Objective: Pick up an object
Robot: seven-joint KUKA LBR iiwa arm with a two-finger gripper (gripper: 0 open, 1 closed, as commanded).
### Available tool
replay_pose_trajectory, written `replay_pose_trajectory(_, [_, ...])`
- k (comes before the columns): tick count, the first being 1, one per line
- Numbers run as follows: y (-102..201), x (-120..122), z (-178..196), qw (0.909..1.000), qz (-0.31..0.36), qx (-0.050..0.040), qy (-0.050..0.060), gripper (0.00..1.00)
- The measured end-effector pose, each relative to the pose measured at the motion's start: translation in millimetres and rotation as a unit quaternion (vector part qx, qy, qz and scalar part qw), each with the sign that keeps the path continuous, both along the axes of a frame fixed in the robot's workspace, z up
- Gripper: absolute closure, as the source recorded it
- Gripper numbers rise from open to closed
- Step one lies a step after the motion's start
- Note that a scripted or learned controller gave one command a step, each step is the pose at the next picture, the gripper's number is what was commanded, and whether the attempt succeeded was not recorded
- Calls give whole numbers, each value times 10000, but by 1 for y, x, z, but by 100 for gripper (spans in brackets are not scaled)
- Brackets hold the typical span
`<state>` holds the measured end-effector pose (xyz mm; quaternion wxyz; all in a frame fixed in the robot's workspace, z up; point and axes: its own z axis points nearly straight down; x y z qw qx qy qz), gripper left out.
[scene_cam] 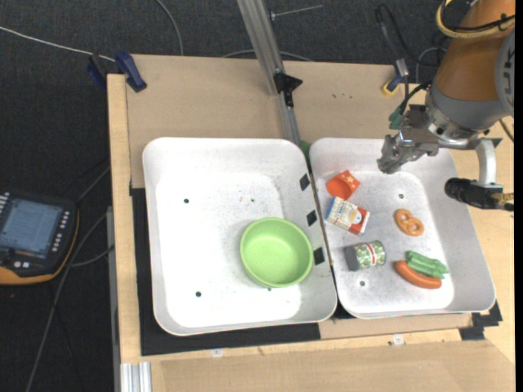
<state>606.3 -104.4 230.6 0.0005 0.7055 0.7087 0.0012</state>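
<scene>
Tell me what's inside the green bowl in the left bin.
The green bowl in the left bin shows only its bare green inside; nothing lies in it. The patch of bin floor under the bowl is covered and cannot be checked.

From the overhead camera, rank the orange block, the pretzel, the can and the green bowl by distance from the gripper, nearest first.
From the gripper:
1. Orange block, right bin, just below-left.
2. Pretzel, right bin, below.
3. Can, right bin, lower middle.
4. Green bowl, left bin.
</scene>
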Motion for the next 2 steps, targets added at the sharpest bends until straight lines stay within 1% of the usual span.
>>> replay_pose_trajectory(1, [55, 16, -1, 10000, 3, 3, 10, 100])
replay_pose_trajectory(2, [108, 23, -9, 10000, 1, 3, 13, 100])
